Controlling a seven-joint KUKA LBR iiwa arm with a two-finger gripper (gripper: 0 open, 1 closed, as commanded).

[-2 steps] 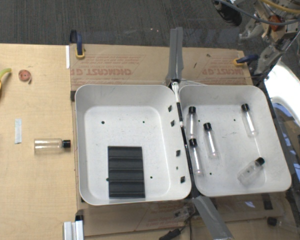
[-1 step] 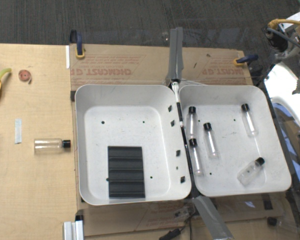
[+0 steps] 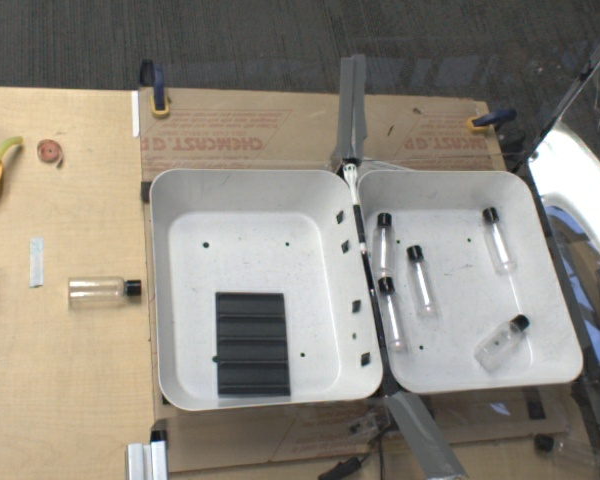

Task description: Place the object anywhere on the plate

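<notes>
5 clear capped vials (image 3: 420,280) lie loose in the right bin (image 3: 555,268), the ribbed black plate (image 3: 251,344) waits in the left bin (image 3: 175,268), and round vials could roll off it; the hand's state cannot be told.

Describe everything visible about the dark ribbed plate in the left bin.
The plate is a black, roughly rectangular slab with ridges running across its width, forming four or five bands. It looks like matte plastic or rubber. It lies flat on the floor of the left bin, near the front wall and slightly left of centre. Nothing rests on it; the capped clear tubes lie in the right bin.
</notes>
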